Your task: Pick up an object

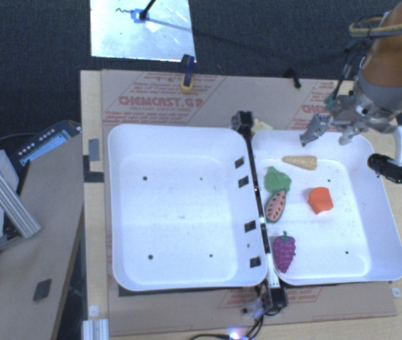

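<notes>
The right bin (378,261) holds several toy foods. A tan cone-shaped piece (300,162) lies near its back wall. Below it sit a green leafy piece (276,180), a watermelon slice (276,206), an orange block (320,200) and a purple grape bunch (283,251). My gripper (327,134) hangs open above the bin's back edge, just right of and above the tan cone, with nothing between its fingers.
The left bin (126,261) lies beside the right one, joined by a black-clipped divider (254,197). A yellow clamp (186,83) and a shiny metal sheet (142,20) sit behind the bins. A pale object (261,126) rests just outside the right bin's back left corner.
</notes>
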`<state>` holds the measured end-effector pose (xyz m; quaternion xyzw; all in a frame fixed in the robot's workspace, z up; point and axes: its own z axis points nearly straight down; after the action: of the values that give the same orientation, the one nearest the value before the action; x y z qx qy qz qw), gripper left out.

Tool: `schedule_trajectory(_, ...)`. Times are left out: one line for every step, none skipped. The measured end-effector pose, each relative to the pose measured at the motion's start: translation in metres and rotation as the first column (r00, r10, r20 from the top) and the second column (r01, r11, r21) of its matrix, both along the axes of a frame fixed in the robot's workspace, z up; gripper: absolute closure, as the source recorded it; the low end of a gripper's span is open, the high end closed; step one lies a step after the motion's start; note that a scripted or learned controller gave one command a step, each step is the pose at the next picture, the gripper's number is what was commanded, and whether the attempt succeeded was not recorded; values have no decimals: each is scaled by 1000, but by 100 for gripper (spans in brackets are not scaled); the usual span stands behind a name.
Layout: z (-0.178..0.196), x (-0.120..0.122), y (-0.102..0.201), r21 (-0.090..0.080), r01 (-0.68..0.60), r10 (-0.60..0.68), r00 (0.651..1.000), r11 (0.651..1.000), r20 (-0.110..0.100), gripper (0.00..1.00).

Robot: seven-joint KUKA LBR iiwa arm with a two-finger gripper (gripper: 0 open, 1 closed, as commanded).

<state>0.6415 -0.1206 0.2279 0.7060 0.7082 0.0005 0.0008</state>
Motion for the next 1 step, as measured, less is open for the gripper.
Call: schedule_trajectory(-126, -80, 33, 5, 2, -2, 1000, 1000, -18, 0)
